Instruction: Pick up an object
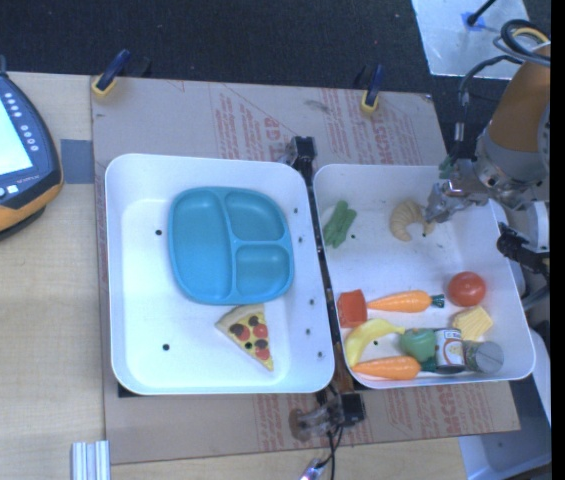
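The croissant (402,220) lies in the right bin (382,268), just beside the gripper (436,208); the gripper's grip state cannot be told.

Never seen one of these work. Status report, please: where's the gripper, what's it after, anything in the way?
Gripper low in right bin, beside croissant. Nothing seen between fingers. Bin wall close; tomato and carrot well apart.

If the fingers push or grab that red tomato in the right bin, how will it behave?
The tomato looks round, so a push would probably send it rolling toward the cheese wedge. Its glossy skin suggests hard, light plastic, likely to slip from the fingers.
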Tool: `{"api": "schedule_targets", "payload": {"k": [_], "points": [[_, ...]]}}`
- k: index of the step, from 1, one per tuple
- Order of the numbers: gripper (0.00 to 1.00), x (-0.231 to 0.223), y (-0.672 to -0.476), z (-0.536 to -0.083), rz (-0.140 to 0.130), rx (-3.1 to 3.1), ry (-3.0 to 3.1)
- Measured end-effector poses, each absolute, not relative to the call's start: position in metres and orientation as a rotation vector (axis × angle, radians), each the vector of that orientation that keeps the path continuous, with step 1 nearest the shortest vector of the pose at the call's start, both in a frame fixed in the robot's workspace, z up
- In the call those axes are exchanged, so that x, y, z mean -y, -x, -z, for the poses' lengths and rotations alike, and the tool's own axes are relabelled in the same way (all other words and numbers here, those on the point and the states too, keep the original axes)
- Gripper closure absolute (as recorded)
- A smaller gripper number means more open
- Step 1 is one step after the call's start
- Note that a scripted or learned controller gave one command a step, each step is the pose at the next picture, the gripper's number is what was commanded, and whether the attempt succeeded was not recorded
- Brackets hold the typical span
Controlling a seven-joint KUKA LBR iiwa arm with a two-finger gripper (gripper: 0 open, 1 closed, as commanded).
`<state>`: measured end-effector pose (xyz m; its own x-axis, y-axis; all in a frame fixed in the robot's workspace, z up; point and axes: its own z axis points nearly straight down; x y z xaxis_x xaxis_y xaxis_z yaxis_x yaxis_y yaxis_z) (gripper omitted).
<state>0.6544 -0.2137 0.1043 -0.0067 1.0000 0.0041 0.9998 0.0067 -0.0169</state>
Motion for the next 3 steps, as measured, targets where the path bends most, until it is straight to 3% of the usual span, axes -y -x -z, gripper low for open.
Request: {"api": "schedule_targets", "payload": {"k": [1, 2, 3], "points": [[0.00, 0.214, -0.654, -0.104, -0.015, 2.219, 2.202], [1.00, 0.214, -0.655, -0.115, -0.014, 2.222, 2.201], [1.00, 0.163, -0.620, -0.155, -0.005, 2.227, 2.213]]}}
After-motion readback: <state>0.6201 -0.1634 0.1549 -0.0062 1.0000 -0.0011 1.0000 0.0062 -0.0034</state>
